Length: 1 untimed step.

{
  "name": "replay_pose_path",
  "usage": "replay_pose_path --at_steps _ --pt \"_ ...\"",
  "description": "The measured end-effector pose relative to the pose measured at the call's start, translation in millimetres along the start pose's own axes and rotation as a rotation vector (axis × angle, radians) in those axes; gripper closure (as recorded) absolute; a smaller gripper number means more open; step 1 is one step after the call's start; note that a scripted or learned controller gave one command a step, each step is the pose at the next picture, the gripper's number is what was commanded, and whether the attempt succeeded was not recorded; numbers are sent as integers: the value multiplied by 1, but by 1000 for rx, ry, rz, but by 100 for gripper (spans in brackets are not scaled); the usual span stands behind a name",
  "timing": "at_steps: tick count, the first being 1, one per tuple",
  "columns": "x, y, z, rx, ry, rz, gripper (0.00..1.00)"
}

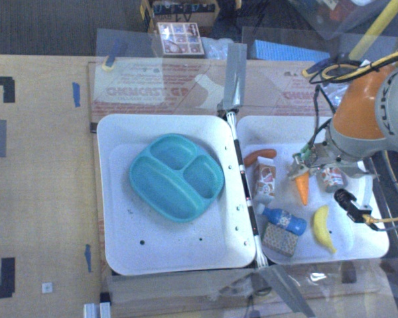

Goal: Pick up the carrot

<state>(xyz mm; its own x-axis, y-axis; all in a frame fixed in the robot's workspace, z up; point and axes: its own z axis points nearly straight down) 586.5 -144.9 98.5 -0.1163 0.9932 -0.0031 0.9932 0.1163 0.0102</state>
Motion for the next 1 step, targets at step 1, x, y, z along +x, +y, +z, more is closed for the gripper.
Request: replay_pose_path --at_steps 1 --pt "77 -48 -96 10 4 -168 100"
